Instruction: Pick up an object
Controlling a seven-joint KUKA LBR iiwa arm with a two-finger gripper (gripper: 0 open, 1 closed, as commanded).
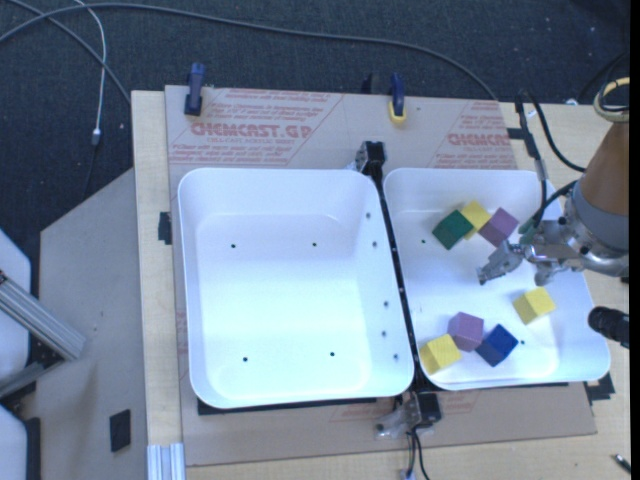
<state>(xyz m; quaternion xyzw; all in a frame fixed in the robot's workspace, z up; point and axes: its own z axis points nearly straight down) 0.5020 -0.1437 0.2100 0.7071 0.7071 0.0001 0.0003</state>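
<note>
The two-finger metal gripper (pixel 497 266) is seen low over the right-hand shallow white bin (pixel 560 368), reaching in from the bin's right wall; its fingers appear slightly parted, and nothing is seen between them. No object is held. Around the gripper, all within this bin, loose blocks are noted: a pale purple cube (pixel 499 225) just up and beside the fingertips, touching a yellow cube (pixel 475 215), which in turn touches a dark green cube (pixel 452 230); a separate small yellow cube (pixel 535 304) lies just below the wrist, nearer the bin's right wall. Towards the bin's near edge a second purple cube (pixel 466 326), a blue cube (pixel 497 345) and a yellow block (pixel 439 353) are clustered, touching or nearly so. The left-hand white bin (pixel 200 268) adjoins the right bin's left wall. The step in hand is judged to be the approach, with no grasp yet made. The next move would call for one block to be straddled cleanly, the lone yellow cube being least crowded, before closing and lifting.
</note>
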